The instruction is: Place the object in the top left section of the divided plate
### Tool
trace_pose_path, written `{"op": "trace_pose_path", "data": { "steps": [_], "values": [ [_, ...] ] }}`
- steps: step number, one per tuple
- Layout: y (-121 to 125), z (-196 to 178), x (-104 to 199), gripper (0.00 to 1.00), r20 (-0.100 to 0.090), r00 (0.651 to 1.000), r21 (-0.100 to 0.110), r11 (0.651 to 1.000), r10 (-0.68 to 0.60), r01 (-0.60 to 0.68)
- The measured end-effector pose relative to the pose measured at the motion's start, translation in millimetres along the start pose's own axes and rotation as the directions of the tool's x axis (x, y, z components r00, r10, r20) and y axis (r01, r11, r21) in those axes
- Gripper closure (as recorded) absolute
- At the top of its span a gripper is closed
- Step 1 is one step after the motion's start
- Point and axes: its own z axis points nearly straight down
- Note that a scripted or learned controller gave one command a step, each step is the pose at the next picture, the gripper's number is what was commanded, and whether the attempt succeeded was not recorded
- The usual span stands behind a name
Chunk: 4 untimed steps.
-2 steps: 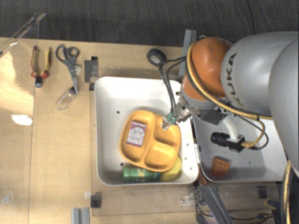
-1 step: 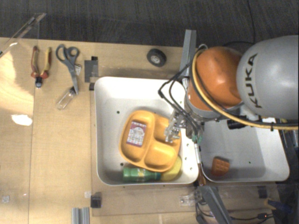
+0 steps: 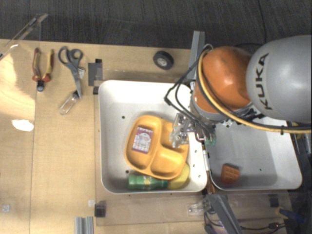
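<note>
Okay, yellow divided plate (image 3: 155,152) sits tilted in the left bin (image 3: 112,130), lower middle of it. A small packet with a red-and-white label (image 3: 142,139) lies in the plate's long left section. The plate's lower edge rests over a green bottle (image 3: 142,181) lying on its side along the bin's bottom wall, with a yellow-green round thing (image 3: 182,177) just beside the bottle, tucked under the plate's lower right corner. The tool (image 3: 178,131) hangs over the plate's upper right section, near the wall between the two bins; cannot tell whether its tips are apart or together, and nothing shows between them. Arm (image 3: 253,82) with the orange band comes in from the right, covering the top of the right bin (image 3: 273,160). A brown block (image 3: 230,173) lies in the right bin's lower left corner. On the counter (image 3: 48,169), left of the bins: red-handled pliers (image 3: 41,68), scissors (image 3: 73,67), and a black roll of tape (image 3: 163,59) above the left bin.
</note>
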Motion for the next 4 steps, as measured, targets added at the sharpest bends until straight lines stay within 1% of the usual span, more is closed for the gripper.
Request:
{"op": "trace_pose_path", "data": {
  "steps": [1,2,3,4],
  "values": [
    [33,-58,6,1.00,0.003,0.996,-0.001,0.996,-0.092,0.092],
    [25,-71,3,1.00,0.000,0.964,0.000,0.964,0.267,-0.267],
    [17,-24,-20,1.00,-0.002,0.945,0.002,0.945,0.328,-0.328],
    [-20,1,-26,1.00,-0.002,0.929,0.003,0.929,0.370,-0.370]
  ]
}}
